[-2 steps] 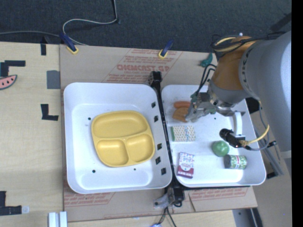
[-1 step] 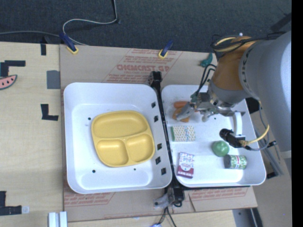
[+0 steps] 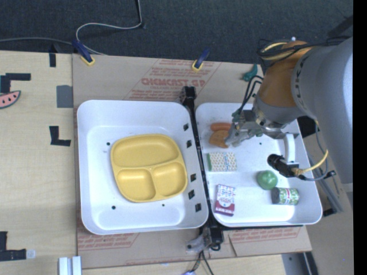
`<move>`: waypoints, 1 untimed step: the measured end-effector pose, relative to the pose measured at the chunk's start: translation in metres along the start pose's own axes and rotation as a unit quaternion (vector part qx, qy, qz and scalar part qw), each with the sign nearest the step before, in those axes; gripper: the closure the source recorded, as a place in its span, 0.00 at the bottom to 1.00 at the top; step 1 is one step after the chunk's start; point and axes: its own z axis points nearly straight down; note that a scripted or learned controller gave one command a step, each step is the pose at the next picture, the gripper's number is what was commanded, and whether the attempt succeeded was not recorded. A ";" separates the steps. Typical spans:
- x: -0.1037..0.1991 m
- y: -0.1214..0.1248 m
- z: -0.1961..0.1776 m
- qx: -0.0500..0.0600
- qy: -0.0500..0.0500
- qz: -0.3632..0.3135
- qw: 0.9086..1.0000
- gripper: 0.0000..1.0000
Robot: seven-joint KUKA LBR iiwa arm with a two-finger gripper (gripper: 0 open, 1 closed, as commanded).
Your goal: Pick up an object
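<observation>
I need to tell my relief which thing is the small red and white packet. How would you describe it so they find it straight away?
Start at the right-hand white bin, the one the arm reaches into. Go to its near left corner, beside the divider between the bins: the red and white packet lies flat there, just below a pale green and white packet. It is the only red, rectangular item; the green ball and green can sit further right.
</observation>
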 end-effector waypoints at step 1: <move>0.000 0.000 0.000 0.000 0.000 0.000 1.000 0.00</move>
